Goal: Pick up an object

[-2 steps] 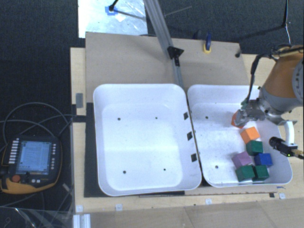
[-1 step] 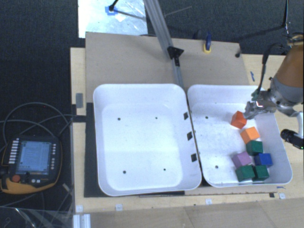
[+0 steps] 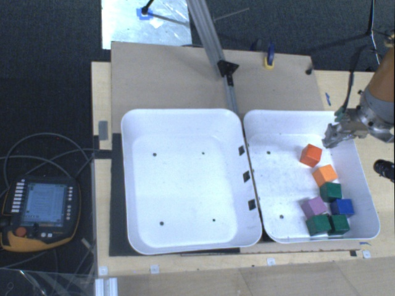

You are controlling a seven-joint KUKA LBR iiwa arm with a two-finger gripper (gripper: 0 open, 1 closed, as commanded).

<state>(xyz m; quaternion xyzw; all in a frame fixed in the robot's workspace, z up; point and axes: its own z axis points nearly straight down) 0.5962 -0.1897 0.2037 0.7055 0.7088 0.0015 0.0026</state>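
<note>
An orange-red block (image 3: 311,155) sits tilted on the floor of the right bin (image 3: 271,134), near its far right side. The gripper (image 3: 331,137) hangs just above and to the right of this block, close to it but not touching. Nothing is between its fingers. I cannot tell if the jaws are apart or closed, because they look small and blurry.

Just below lies a lighter orange block (image 3: 324,174). After it comes a bunch packed in the bin's near right corner: a green block (image 3: 331,191), a purple block (image 3: 315,206), a blue block (image 3: 342,207) and two more green blocks (image 3: 327,225) at the front edge.

The left bin (image 3: 185,119) stands right beside the right bin. A hand controller with a screen (image 3: 40,213) lies on the floor far to the left.
</note>
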